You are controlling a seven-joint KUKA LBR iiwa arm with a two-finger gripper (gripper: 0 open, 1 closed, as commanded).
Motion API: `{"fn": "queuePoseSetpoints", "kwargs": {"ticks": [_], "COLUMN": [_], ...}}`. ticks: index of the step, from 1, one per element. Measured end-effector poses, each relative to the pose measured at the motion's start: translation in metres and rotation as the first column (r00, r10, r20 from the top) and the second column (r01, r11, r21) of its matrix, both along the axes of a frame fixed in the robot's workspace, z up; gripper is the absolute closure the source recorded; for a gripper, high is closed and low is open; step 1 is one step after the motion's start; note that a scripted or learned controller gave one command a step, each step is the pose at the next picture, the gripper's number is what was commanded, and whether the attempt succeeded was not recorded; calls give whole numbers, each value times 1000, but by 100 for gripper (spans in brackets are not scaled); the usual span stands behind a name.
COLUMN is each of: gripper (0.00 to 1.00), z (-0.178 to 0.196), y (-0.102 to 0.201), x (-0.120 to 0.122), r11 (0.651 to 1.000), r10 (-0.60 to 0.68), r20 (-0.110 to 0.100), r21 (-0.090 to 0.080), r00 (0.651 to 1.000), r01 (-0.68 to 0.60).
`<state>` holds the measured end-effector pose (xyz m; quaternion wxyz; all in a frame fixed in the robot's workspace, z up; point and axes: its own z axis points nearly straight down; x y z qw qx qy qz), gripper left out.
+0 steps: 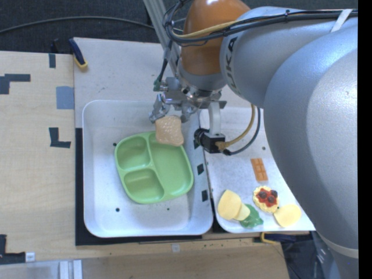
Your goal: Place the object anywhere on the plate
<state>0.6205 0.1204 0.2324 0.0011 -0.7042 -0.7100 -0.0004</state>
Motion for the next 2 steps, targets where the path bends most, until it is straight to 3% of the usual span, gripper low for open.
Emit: {"fn": "queuePoseSetpoints", "kwargs": {"ticks": [1, 2], "gripper": [100, 0], "z": [2, 2], "y": [45, 42], "x": [-3, -3], "r11": [1000, 1000], "r10": [-1, -5], "r20": [0, -1], "r21": [-1, -3], "r00": [1000, 1000], "r01": [1, 5]}}
